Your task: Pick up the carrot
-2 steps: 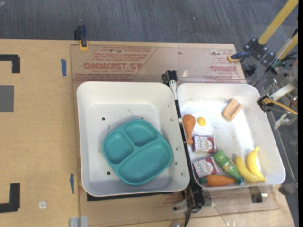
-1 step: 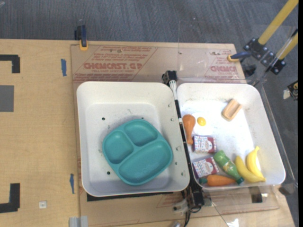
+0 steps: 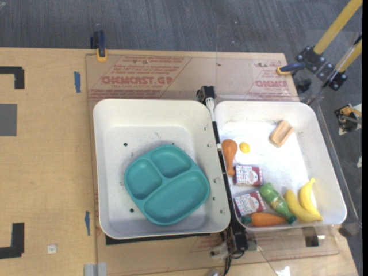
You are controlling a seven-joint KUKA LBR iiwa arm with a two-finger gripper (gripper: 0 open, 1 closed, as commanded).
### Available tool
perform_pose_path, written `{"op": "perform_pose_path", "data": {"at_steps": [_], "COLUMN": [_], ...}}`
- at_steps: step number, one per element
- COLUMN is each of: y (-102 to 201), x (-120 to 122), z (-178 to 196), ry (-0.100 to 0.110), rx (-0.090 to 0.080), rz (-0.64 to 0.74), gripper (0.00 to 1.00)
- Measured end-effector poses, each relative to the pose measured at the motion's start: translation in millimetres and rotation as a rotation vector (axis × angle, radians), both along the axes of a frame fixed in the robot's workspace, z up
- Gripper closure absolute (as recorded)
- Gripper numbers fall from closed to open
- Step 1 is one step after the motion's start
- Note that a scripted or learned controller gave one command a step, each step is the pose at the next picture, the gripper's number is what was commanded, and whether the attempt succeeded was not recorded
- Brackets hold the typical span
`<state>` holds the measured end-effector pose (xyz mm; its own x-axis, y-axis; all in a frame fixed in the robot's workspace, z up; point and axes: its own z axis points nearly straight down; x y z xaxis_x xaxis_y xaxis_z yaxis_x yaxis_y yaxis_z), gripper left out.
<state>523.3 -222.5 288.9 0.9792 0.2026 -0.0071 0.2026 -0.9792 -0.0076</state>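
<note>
Carrot (image 3: 265, 219): orange, tapered, lying flat at front edge of rt bin (image 3: 328, 154), touching green bottle (image 3: 276, 202). Hand state: can't tell.

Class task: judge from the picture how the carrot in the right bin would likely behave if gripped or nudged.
The carrot looks like smooth moulded plastic, so probably stiff, light and a bit slippery. Its tapered, rounded body may roll or pivot when nudged. It lies against the bin's near wall beside a red packet, so it may jam rather than slide.

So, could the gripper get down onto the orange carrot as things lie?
Probably, but tightly: the orange carrot lies uncovered against the right white bin's near wall, touching a red-labelled packet and a green bottle.
</note>
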Motion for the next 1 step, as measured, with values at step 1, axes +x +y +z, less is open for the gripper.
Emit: {"op": "perform_pose_path", "data": {"at_steps": [1], "y": [0.3], "x": [1.1], "z": [11.0], "ry": [-0.001], "rx": [-0.001], "rz": [0.005], "gripper": [1.00]}}
